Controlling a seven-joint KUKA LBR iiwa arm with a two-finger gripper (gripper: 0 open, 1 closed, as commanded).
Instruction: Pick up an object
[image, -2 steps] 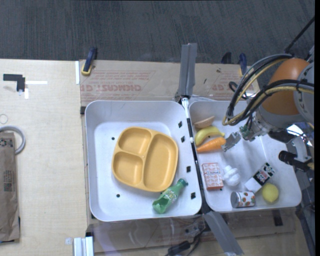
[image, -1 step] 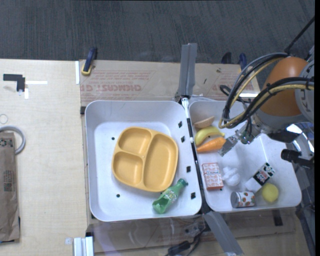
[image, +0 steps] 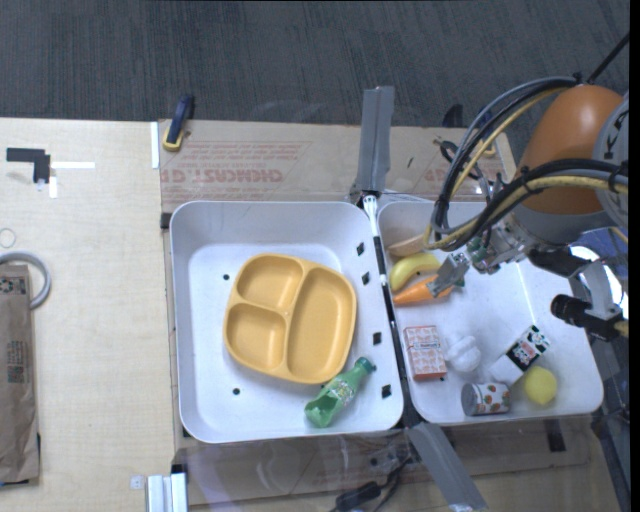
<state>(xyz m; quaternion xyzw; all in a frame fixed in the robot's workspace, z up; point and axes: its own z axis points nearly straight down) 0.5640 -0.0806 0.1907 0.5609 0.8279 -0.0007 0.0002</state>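
The carrot (image: 418, 292) lies in the right bin (image: 575, 400), centre-right of the frame, touching the banana (image: 414, 268) above it. The gripper (image: 452, 276) sits right at the carrot's right end; I cannot tell its state. Lower in this bin: a small box (image: 425, 352), a white lump (image: 462, 352), a can (image: 486, 398), a lemon (image: 540, 385), a carton (image: 527, 349). The left bin (image: 200, 330) holds a yellow divided plate (image: 290, 318) and a green bottle (image: 338, 393).

An orange carrot (image: 412, 293) lies flat beside a yellow banana (image: 413, 268).
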